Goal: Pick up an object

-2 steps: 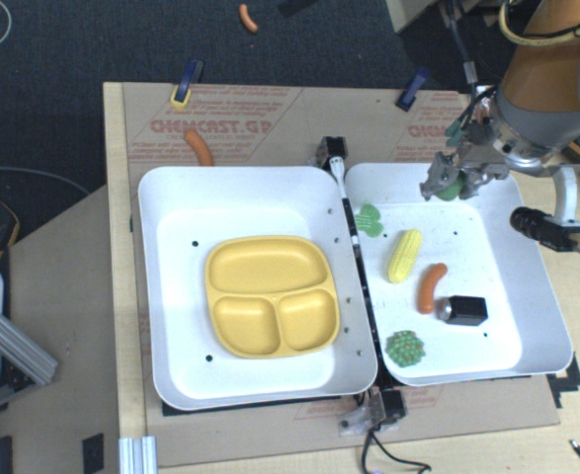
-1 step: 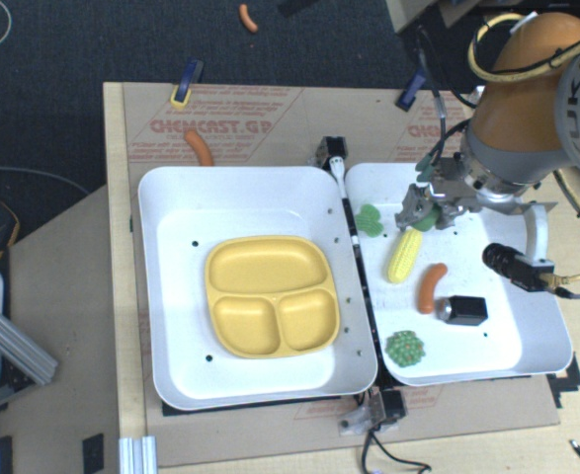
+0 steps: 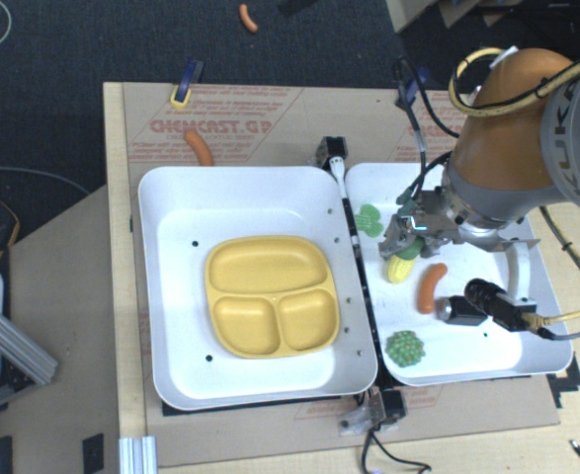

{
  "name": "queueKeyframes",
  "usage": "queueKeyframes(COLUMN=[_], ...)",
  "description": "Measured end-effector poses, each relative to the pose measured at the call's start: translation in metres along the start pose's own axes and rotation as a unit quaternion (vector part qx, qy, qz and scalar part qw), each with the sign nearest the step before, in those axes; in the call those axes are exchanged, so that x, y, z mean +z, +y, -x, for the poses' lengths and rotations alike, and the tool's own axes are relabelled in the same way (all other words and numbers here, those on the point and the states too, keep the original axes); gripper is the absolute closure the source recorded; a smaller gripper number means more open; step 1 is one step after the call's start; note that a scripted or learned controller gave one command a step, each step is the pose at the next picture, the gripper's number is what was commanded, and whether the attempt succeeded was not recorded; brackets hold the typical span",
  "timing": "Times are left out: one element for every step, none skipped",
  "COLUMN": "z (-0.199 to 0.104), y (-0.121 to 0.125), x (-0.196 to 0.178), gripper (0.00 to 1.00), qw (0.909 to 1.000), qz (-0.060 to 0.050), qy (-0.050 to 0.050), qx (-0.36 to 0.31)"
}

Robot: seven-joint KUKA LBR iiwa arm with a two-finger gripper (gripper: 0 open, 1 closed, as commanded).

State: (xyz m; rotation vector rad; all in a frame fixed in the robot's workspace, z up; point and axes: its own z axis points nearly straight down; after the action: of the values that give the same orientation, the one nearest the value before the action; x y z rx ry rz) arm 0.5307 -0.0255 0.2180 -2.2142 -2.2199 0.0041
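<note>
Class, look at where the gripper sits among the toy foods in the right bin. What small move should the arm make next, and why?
Probably a short descent and close on the yellow corn piece. The gripper hangs right over it in the right bin, while the orange sausage and green broccoli lie farther off.

Two white bins: left bin [image 3: 161,265], right bin [image 3: 477,358]. One yellow divided tray [image 3: 270,294] in the left. In the right: two green pieces [image 3: 370,219] [image 3: 404,348], one yellow piece [image 3: 399,269], one orange sausage [image 3: 430,287]. Two more orange sausages outside: one on the table [image 3: 200,147], one on the floor [image 3: 248,17].
</note>
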Motion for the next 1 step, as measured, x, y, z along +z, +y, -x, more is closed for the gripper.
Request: queueKeyframes(z=[-0.0436], y=[-0.0287], x=[-0.0153], gripper=[1.0], qw=[1.0], qz=[0.001], qy=[0.0], qx=[-0.001])
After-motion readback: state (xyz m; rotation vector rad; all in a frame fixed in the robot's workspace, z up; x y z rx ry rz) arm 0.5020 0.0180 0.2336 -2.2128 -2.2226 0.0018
